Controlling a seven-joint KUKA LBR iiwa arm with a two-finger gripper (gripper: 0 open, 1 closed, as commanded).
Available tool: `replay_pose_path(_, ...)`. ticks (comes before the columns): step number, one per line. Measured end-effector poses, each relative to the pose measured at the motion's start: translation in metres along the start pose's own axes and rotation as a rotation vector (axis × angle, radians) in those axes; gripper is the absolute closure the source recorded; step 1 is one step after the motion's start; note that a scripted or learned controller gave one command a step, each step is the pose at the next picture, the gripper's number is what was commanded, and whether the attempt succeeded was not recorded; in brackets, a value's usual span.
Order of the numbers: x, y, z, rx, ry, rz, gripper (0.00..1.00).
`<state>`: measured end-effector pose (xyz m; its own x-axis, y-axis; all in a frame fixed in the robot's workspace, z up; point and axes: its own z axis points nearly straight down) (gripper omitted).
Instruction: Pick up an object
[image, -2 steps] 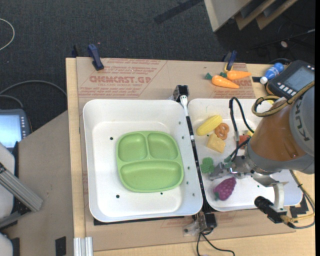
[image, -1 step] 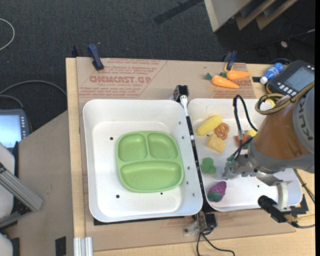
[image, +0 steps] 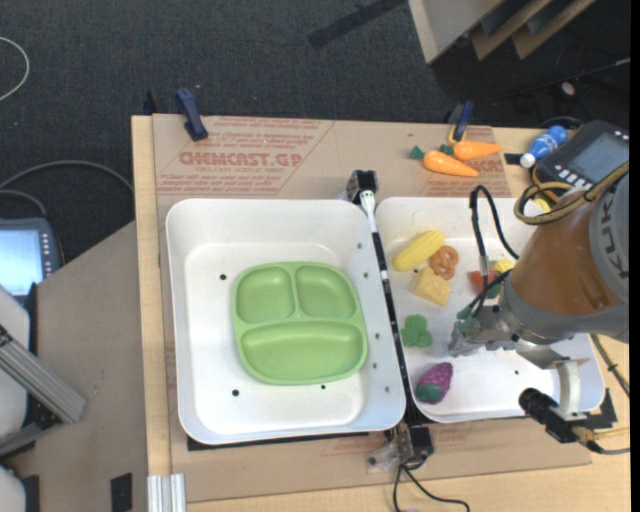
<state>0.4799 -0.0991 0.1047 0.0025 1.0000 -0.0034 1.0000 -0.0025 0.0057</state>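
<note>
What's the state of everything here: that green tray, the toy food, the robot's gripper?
Green divided plate: flat in the left bin, nothing on it.
Corn: lying in the right bin.
Cheese wedge: resting beside the corn.
Green toy: loose near the divider.
Purple grapes: loose at the front.
Gripper: low over the right bin, holding nothing visible.

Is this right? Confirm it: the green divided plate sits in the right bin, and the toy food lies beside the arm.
One thing is wrong: the green divided plate sits in the left bin, as the camera view shows. The toy food, such as the corn cob, does lie beside the arm.
</note>
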Motion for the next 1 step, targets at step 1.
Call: replay_pose_path(1, 0.0000, 0.0004, -0.0097, -0.002, -0.001, 0.001, 1.00)
